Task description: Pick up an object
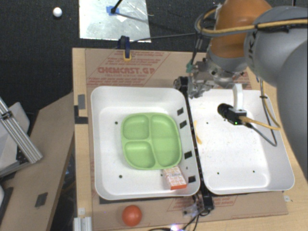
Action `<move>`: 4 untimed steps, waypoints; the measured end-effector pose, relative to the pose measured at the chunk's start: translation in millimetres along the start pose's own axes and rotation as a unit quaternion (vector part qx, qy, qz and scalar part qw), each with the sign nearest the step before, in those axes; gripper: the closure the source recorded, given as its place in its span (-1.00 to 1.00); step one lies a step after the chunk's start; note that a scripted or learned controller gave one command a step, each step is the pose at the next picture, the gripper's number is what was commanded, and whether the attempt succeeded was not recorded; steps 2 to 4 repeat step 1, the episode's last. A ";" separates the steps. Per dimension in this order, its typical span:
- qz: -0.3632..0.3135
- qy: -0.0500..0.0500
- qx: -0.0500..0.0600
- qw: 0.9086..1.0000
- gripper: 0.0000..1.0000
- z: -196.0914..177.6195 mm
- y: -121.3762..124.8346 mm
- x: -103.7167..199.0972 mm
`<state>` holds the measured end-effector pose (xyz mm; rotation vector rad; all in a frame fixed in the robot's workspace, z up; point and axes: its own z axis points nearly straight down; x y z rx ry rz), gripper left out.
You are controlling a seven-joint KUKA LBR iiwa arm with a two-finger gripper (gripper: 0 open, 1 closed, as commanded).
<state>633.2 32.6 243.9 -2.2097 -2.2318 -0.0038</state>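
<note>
A dark backdrop carries a crinkled silver foil sheet [113, 11], and below it the bench [130, 69], covered in brown printed card, bears 2 shallow white bins side by side. The left white bin [103, 109] holds everything worth picking. A pale green plastic plate with 4 compartments [150, 141] lies flat in its middle. A small orange-and-white cardboard box [174, 178] lies at the bin's near edge, just beside the plate's near right corner and close to the wall shared with the other bin. The right white bin [269, 167] has only a thin orange fleck [198, 138] beside that shared wall. A round red-orange ball [131, 215] sits outside both bins on the bench's near edge, probably beyond where the program reaches.

The grey arm's gripper [192, 88] hangs over the far end of the shared wall, at the far right corner of the left bin. It is well apart from the plate and the box. At this angle I cannot tell whether the jaws are open or closed, and nothing shows between them.

My judgement is that no pick has begun. The box looks the easier target because it is narrow enough to pinch, though its place against the wall leaves little room. The plate lies flat and wide, so only its rim offers a hold.
</note>
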 end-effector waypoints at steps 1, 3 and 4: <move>0.000 0.000 0.000 1.000 1.00 14.7 9.3 50.3; 0.000 0.000 0.000 1.000 1.00 14.7 9.3 50.3; 0.000 0.000 0.000 1.000 1.00 14.7 9.3 50.3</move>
